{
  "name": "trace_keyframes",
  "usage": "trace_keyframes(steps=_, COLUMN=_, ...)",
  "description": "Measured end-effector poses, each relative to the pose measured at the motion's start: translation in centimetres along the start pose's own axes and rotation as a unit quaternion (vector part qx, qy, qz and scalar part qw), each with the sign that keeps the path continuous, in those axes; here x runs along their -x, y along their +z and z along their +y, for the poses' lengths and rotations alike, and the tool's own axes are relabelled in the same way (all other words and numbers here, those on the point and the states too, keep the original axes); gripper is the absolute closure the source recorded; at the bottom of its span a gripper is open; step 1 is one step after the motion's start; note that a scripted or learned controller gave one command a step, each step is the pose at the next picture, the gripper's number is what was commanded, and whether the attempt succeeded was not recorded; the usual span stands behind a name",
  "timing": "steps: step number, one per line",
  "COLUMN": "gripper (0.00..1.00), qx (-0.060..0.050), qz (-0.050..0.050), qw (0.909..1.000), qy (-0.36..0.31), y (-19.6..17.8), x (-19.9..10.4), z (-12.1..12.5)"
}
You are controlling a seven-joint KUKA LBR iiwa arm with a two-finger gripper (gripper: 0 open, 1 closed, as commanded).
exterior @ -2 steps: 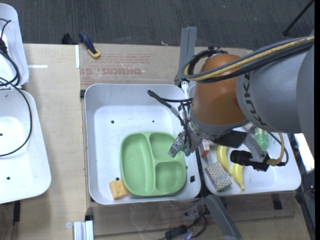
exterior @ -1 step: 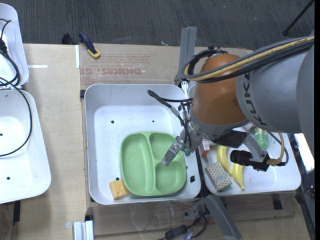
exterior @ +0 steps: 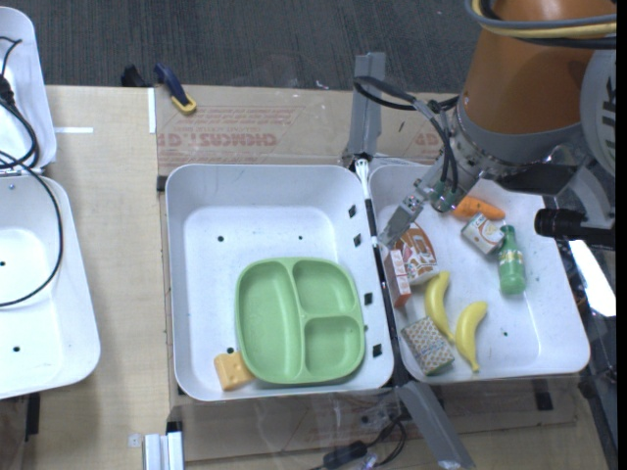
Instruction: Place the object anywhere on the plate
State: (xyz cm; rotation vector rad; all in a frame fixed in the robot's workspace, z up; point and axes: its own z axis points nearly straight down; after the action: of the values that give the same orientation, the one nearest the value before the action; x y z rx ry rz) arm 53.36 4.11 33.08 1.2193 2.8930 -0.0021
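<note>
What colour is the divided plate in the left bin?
Light green; the plate shows clearly in the camera view.

The counter [exterior: 245, 125] carries 2 bins side by side. In the left bin [exterior: 196, 262] a plate [exterior: 299, 319] lies toward the near edge, with a cheese wedge [exterior: 231, 370] just beside its near-left corner. The right bin [exterior: 558, 341] holds 2 bananas [exterior: 456, 319], a bottle [exterior: 510, 260], a carrot [exterior: 480, 208] behind a small carton [exterior: 483, 233], and a packet [exterior: 413, 255] at its left.

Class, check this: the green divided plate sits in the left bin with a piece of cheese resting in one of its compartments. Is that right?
Not quite. The camera view shows the cheese on the bin floor beside the green plate, at its lower-left edge, not in a compartment. The plate does sit in the left bin.
</note>
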Motion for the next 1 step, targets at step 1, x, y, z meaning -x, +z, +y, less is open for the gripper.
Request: trace_keyframes(steps=1, gripper=1.0, qx=-0.001, qz=0.0, qw=1.0, qy=-0.002, y=-0.8, x=0.02, z=0.11)
